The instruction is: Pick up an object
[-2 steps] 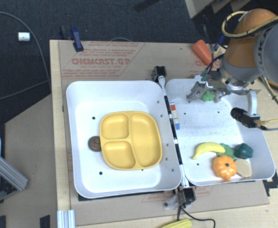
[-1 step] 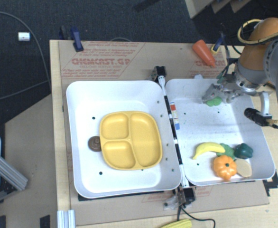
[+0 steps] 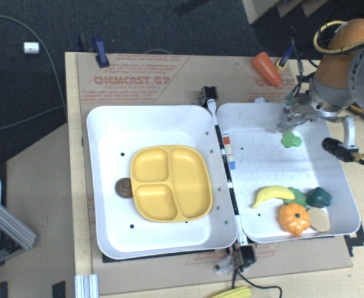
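bench board [image 3: 132, 79] printed "CHEMCAST GP", hand [image 3: 289, 124] nearby

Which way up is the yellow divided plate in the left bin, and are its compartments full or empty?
Right way up and empty: the yellow divided plate shows all three hollows bare, lying flat in the left bin. A brown round object pokes out at its left edge.

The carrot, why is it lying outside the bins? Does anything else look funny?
Yes, the carrot lies on the brown bench behind the right bin, away from the other toy food. Also, a brown round thing peeks out from under the yellow plate in the left bin.
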You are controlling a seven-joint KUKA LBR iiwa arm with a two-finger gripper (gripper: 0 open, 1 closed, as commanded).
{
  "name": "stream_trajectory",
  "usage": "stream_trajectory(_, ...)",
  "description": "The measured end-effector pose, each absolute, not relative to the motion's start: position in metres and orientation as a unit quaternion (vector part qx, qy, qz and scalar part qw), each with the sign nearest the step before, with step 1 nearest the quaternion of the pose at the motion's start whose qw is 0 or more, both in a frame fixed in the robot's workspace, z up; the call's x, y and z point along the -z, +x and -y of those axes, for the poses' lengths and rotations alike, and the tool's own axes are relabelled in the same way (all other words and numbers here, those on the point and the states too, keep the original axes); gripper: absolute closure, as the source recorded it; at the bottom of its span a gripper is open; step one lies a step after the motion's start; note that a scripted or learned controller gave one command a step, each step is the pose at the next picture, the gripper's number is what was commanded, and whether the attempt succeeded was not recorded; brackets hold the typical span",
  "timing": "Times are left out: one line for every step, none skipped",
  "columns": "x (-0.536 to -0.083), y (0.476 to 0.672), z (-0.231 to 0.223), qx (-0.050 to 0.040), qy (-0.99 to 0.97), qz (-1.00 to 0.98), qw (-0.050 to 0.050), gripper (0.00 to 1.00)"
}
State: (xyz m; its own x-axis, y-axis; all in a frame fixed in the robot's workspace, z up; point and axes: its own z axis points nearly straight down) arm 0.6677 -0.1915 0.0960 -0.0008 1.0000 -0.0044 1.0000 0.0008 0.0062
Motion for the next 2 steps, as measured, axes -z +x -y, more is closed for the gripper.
stream_trajectory(-0.089, 0.667, 0.184, 0.0003, 0.707, -0.707, 0.0, 1.0)
stream_trajectory(-0.084, 0.592, 0.202, 0.0006, 0.707, -0.707, 0.0, 1.0)
